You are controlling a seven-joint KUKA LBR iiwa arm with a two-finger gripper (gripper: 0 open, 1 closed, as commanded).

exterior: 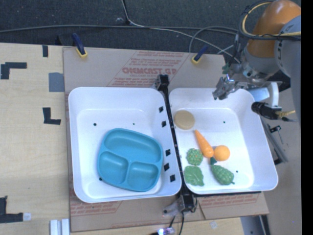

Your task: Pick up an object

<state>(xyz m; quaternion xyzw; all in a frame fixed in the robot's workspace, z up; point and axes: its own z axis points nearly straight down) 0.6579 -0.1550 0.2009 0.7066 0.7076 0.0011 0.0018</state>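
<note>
1. Gripper (pixel 222 91) hung over the far right corner of the right bin (pixel 254 131), below the grey arm's orange band (pixel 274 18); I couldn't tell from my feed how it was set, and nothing showed in it.
2. Nearest me, along the right bin's near edge, I saw two green leafy pieces: one (pixel 194 176) by the divider, another (pixel 223 175) to its right.
3. Just beyond lay a third green piece (pixel 194 156), touching the carrot (pixel 204 143), with an orange ball (pixel 221 152) against the carrot's right side.
4. Farther back, a tan round disc (pixel 184 119) sat near the bin's left wall, well apart from the gripper.
5. Over in the left bin (pixel 83 106), a blue divided tray (pixel 130 159) lay toward the near right corner.
</note>
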